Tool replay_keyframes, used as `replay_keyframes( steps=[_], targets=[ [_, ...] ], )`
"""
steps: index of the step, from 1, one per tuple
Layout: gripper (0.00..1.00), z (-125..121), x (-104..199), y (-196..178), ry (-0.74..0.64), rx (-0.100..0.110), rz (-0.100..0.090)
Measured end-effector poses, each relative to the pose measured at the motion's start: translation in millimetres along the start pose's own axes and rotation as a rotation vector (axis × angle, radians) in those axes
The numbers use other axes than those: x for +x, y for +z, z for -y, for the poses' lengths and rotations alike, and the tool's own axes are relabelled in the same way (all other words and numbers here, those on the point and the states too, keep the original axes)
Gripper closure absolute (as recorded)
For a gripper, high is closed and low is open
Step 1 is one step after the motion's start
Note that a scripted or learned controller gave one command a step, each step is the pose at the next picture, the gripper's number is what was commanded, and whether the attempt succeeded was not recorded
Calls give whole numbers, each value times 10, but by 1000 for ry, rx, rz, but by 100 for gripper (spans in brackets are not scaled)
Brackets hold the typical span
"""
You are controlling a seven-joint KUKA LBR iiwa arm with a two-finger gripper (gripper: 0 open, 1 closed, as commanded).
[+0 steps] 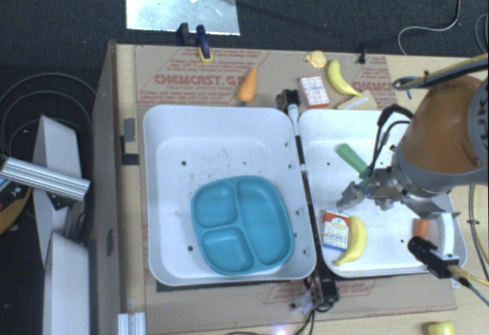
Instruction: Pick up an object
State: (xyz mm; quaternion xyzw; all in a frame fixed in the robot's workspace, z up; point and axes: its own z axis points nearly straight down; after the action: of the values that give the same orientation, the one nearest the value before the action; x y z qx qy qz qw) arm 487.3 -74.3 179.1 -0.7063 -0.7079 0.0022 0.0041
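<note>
One claw (353,196), poised above small box (335,230)

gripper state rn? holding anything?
Gripper: low in the right bin, just above the small box and banana. Open or shut: cannot be told. Nothing visibly held.

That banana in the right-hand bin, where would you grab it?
Across the middle of the banana, coming straight down. It lies flat and curved, its narrow width suiting two fingers. The small carton touches its left side, so placing a finger there looks tight.
</note>
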Motion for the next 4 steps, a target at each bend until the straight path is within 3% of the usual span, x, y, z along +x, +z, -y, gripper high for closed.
replay_keyframes(
  steps=[1, 2, 3, 4],
  targets=[
    [0, -34, -137, 934, 2, -18, -2],
    [100, -60, -148, 786, 0, -27, 2],
    [100, -524, -1173, -432, 7, -26, 14],
    [0, -500, -1110, -362, 1, -12, 4]
  ],
)
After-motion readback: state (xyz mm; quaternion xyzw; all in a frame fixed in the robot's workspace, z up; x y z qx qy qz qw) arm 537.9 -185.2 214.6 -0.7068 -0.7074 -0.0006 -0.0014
